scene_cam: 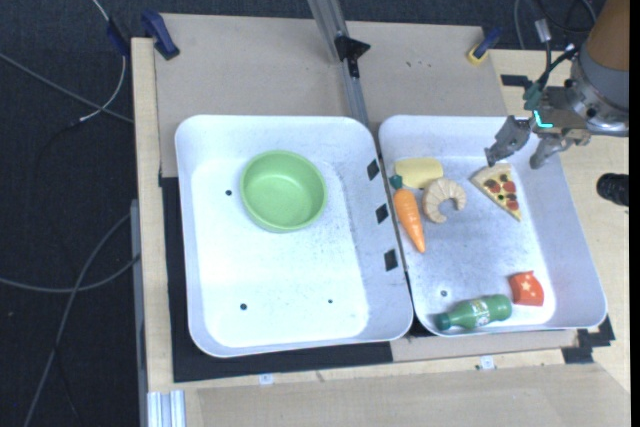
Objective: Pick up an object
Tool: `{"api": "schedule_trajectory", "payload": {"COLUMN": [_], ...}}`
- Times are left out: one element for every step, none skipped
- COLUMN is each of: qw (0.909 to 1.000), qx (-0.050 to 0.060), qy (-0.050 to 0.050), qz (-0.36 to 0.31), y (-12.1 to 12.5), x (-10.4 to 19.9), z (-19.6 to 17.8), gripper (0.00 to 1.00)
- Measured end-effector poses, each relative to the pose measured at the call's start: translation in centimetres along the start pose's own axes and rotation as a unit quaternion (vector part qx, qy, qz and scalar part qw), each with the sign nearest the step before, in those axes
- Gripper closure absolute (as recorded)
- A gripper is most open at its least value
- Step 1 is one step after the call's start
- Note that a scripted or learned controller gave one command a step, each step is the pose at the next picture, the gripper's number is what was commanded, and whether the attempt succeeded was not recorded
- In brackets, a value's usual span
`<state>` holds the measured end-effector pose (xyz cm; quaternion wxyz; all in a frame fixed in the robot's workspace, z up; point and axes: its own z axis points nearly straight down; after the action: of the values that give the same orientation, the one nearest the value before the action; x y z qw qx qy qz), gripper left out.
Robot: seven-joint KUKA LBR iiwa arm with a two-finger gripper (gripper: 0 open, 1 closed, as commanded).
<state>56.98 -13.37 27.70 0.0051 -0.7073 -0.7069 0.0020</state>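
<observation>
The left bin (205, 315) holds a green bowl (284, 190) near its far edge. The right bin (590, 300) holds a yellow piece (420, 171), a carrot (408, 219), a croissant (444, 199) and a pizza slice (499, 189) toward its far edge, and a green bottle (474, 313) with a red piece (527, 288) along its near edge. The pincer (525, 146) is open with nothing between its fingers, above the right bin's far right corner, just beside the pizza slice.

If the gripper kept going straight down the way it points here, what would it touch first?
Probably the pizza slice: the gripper, fingers spread, hangs just above its upper end. Depth is unclear from this slanted view, so it might instead land on the right bin floor beside the slice.
</observation>
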Motion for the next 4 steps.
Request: {"api": "schedule_trajectory", "payload": {"qw": [1.0000,1.0000,1.0000,1.0000], "qx": [-0.003,0.002,0.002,0.002], "qy": [0.000,0.000,0.000,0.001], "qz": [0.000,0.001,0.000,0.001], "y": [0.1,0.4,1.2,0.5], "x": [0.0,-0.3,-0.8,-1.4], "z": [-0.3,6.0,11.8,17.8], "gripper": [0.00,0.00,0.00,0.00]}}
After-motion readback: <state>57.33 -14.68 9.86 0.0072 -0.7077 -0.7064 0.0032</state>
